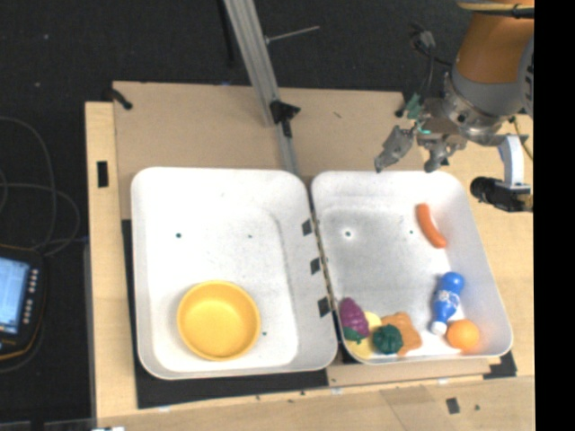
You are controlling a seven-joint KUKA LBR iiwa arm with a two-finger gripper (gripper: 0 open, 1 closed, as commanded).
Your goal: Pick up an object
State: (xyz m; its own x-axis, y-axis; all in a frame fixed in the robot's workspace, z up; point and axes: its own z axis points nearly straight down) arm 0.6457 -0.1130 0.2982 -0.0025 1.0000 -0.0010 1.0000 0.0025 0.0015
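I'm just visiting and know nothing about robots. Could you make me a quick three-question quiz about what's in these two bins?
1. True or false: the yellow bowl lies in the left bin.
2. Which thing lies nearest the gripper? A) orange sausage B) orange ball C) purple toy
3. Fill in: the blue and white bottle lies in the ___ bin.

Key: 1 true; 2 A; 3 right.
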